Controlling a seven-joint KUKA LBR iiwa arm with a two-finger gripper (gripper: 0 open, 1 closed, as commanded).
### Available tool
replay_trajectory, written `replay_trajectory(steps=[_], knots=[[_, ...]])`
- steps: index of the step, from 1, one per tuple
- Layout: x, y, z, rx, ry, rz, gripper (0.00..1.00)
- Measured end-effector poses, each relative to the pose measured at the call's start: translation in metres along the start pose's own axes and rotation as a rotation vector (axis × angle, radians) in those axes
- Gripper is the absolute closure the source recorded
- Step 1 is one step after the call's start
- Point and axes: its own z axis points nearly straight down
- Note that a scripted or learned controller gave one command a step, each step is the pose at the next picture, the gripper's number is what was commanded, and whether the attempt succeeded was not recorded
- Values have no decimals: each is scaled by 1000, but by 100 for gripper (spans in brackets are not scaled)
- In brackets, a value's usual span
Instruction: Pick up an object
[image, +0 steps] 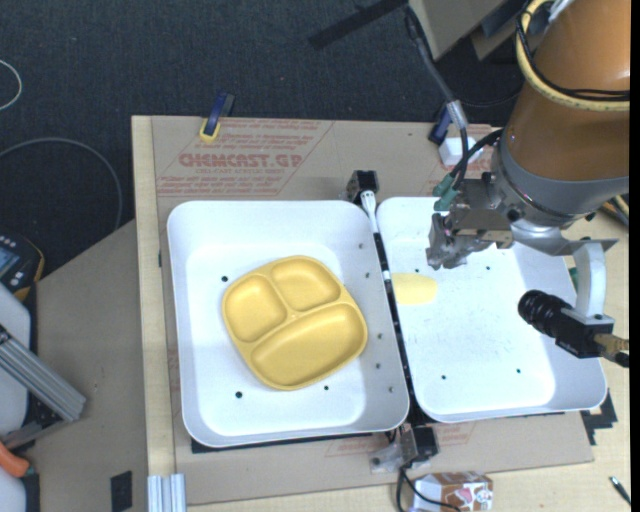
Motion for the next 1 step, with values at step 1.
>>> replay_trajectory(steps=[1], knots=[[56,1,-62,5,0,-2,100]])
